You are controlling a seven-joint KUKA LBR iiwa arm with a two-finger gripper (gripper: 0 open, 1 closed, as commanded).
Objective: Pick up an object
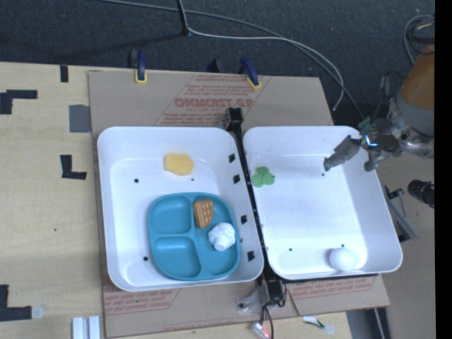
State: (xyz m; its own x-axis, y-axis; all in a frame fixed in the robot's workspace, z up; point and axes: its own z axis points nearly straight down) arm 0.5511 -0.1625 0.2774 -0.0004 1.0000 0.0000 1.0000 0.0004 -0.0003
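Right bin [367,217]: green piece [263,176], white ball [342,258] (well apart)

Robotics laboratory: cardboard sheet [212,101] fastened by spring clamps [140,68] to a tape-marked counter [42,210], loose cables [233,30] overhead, two white bins [113,147] beneath.

Cardboard sheet [212,101] — red print, partly legible — "CHEMCAST"
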